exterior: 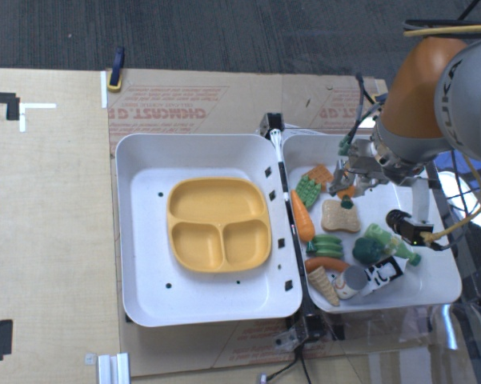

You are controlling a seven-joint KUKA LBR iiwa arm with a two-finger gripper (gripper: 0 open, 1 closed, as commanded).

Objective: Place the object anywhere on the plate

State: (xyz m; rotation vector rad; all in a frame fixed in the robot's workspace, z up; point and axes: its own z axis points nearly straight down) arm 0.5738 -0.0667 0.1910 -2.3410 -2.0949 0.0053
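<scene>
- Yellow plate [219, 223] w/ three compartments sits in left bin [136, 238], nothing on it.
- Gripper [350, 184] hangs over right bin [440, 282] at its 11 o'clock, above toy food pile; claw state can't be told, wrist blocks it.
- Risk: crowded bread slice [341, 216], carrot [303, 217], green veg; could snag two or miss.
- Target object unclear.
</scene>
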